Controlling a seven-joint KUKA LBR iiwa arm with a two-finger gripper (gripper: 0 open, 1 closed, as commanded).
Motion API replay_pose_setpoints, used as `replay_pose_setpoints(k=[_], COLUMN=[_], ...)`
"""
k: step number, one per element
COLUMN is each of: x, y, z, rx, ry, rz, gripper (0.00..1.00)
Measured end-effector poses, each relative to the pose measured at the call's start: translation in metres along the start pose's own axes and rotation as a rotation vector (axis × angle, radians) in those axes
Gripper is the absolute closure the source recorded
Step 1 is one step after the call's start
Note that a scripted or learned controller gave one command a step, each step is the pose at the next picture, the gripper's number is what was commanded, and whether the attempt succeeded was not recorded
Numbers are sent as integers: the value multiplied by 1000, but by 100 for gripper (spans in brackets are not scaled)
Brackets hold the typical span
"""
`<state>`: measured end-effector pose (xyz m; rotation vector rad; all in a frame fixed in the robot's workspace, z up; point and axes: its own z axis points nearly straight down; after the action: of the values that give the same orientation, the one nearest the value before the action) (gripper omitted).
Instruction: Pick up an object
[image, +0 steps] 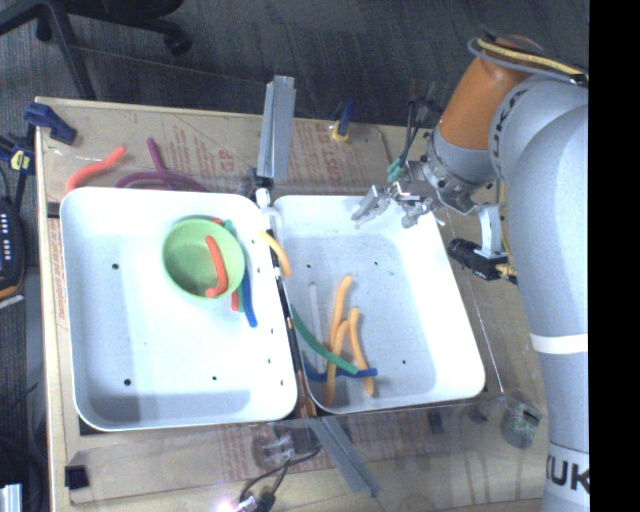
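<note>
My gripper (388, 207) hangs over the far edge of the right bin (440, 330), its fingers (366, 208) spread open with nothing between them. In the right bin lie several orange sticks (345, 325), a green strip (318, 347) and a blue piece (360, 372), all well in front of the gripper. The left bin (110, 350) holds a green bowl (195, 257) with a red piece (215, 268) in it, plus a blue stick (247, 303) and a yellow piece (277, 252) by the divide.
Behind the left bin lie an orange strip (95, 167) and a purple loop (160, 180) on the bench. A grey metal post (275, 125) stands between the bins at the back. Blue clamps (48, 122) sit at the bench's far corners.
</note>
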<state>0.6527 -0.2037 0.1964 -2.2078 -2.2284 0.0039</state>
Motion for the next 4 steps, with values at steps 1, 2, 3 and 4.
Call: replay_pose_setpoints(k=[1,2,3,4], x=[54,55,139,139], y=[-80,-80,-45,-45], z=[105,95,4,4], rx=[0,3,-4,-4], ry=[-2,1,-1,-1], rz=[-135,-141,-227,-226], gripper=[0,100,100,0])
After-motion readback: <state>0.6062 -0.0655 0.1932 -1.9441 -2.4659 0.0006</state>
